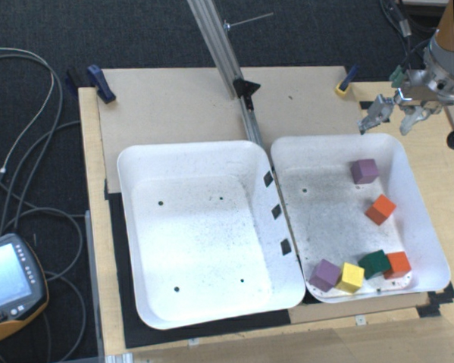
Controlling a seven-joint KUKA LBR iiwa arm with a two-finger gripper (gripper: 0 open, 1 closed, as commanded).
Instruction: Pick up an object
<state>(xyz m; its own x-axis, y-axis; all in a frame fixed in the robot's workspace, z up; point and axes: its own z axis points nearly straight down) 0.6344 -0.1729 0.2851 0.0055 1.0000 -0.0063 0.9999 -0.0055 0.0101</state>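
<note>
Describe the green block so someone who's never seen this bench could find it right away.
Look in the right-hand white bin, at its near edge, where four blocks cluster. The green block sits between the yellow block and an orange block. It is the only green thing, and the darkest.

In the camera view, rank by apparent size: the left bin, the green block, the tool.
1. left bin, by far the largest.
2. tool, open above the right bin's far rim.
3. green block, smallest.
</note>
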